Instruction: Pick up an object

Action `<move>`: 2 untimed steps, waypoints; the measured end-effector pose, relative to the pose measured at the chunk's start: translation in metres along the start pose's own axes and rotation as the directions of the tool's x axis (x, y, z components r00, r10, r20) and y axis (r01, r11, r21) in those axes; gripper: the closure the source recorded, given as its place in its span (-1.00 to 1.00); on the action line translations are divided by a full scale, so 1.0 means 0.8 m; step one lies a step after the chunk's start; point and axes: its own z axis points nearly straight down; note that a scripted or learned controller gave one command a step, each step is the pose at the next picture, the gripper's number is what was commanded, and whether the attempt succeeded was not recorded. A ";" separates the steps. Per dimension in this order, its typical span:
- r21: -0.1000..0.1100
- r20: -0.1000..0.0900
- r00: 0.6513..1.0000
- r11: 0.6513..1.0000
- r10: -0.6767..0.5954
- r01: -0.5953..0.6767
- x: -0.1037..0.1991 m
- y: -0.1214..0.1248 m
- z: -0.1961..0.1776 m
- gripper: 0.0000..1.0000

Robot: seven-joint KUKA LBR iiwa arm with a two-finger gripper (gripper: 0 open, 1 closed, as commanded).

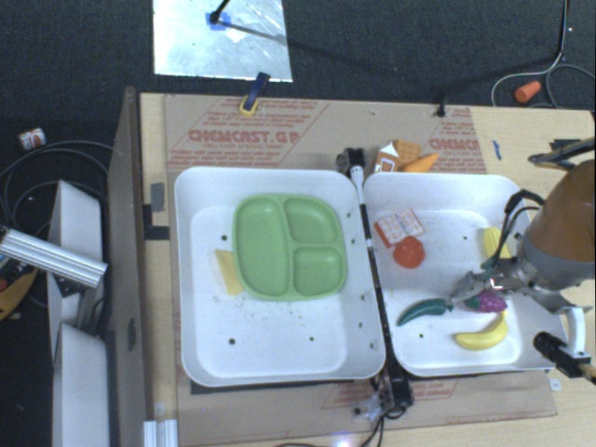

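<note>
The grey arm with its orange band point(568, 214) reaches in from the right, wrist bent downward, its pincer point(473, 290) lowered toward the left.

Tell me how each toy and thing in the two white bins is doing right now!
green plate: flat in the left bin, right way up.
yellow piece: lying beside the plate's left edge.
red tomato: resting in the right bin, nothing gripping it.
green pepper: lying on its side.
banana: lying flat near the bin's front.
purple toy: right at the gripper; whether it is held is unclear.
</note>
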 end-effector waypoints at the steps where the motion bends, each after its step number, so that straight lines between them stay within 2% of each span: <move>1: -0.005 0.000 1.000 1.000 -0.003 0.003 0.001 0.003 -0.014 1.00; 2: -0.013 0.005 1.000 1.000 -0.006 0.006 -0.020 0.054 -0.142 1.00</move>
